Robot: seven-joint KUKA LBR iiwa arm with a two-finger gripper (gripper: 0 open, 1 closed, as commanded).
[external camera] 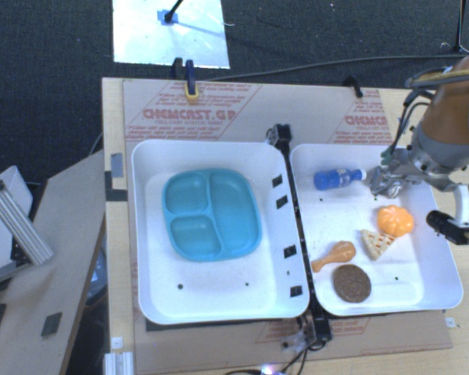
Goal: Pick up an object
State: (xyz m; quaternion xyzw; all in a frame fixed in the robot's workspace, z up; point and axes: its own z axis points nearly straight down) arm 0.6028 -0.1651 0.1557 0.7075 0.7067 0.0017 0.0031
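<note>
- Where the arm reaches in from the right, we see its gripper (pixel 385 183) hanging low over the upper part of the right bin (pixel 438 287), with the orange band of the wrist above and to the right of it.
- We cannot tell how its pincer stands: the metal tip is small and blurred at this slant, so we leave the state unsaid, and we see nothing caught in it.
- Just to the left of the tip lies a blue bottle (pixel 336 179) on its side, its pale cap end pointing toward the gripper; the two look very close, perhaps touching, though we cannot be sure.
- Below the tip sits an orange pumpkin-like piece (pixel 395 220), near the gripper but apart from it.
- Just below and left of that piece lies a pale wedge (pixel 378 243) with a spotted face, close beside it.
- Further left we find a tan drumstick shape (pixel 334 255), lying at a slant with its thick end to the right.
- Below the drumstick rests a brown round disc (pixel 352 283), flat on the bin floor and near the front wall.
- In the left bin (pixel 152 287) we see a teal divided plate (pixel 212 213) with three compartments, set roughly in the middle.
- Both bins stand side by side on a cardboard sheet (pixel 219 108) printed with red letters, and a blue and yellow clamp (pixel 190 80) grips its far edge.
</note>
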